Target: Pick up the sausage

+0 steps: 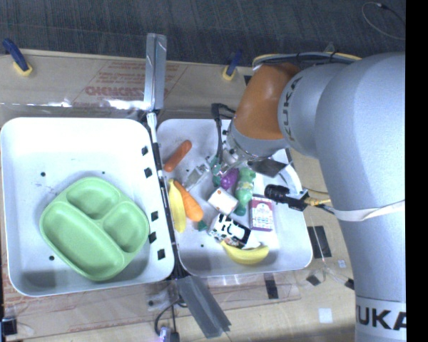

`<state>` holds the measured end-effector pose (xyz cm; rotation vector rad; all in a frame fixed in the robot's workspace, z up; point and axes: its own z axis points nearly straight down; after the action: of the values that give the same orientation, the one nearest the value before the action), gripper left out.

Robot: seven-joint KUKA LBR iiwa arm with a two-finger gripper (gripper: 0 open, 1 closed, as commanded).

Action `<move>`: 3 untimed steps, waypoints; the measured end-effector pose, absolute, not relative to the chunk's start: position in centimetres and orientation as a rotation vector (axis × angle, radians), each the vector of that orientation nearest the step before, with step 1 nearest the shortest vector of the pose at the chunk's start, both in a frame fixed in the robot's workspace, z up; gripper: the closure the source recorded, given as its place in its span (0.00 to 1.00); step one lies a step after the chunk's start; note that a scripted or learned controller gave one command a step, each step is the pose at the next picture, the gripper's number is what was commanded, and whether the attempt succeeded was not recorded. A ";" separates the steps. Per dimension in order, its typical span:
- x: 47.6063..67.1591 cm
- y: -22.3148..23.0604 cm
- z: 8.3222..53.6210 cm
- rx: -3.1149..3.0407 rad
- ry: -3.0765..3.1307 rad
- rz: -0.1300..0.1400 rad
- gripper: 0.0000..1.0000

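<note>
The sausage [177,155] is a short orange-red piece lying at a slant in the upper left of the right bin [200,128], near the divider between the bins. My gripper [220,165] hangs below the orange wrist band [262,109], over the middle of that bin. It is a little to the right of the sausage and apart from it, with nothing visibly held. The gripper's lower part blends into the pile of toys under it.
Crowded into the right bin are a carrot [192,204], a yellow piece [177,206], a banana [246,254], a purple item [230,179], a pink card [262,214] and a black-and-white block [227,228]. The left bin [28,141] holds a green divided plate [93,226].
</note>
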<state>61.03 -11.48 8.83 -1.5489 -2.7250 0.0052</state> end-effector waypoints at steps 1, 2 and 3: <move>65.5 -9.7 8.8 -1.345 -2.833 0.004 0.00; 65.5 -9.7 8.8 -1.346 -2.833 0.004 0.00; 62.3 -10.0 8.8 -1.293 -2.856 0.004 0.00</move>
<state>62.31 -9.96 8.85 -1.2932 -2.8558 0.0036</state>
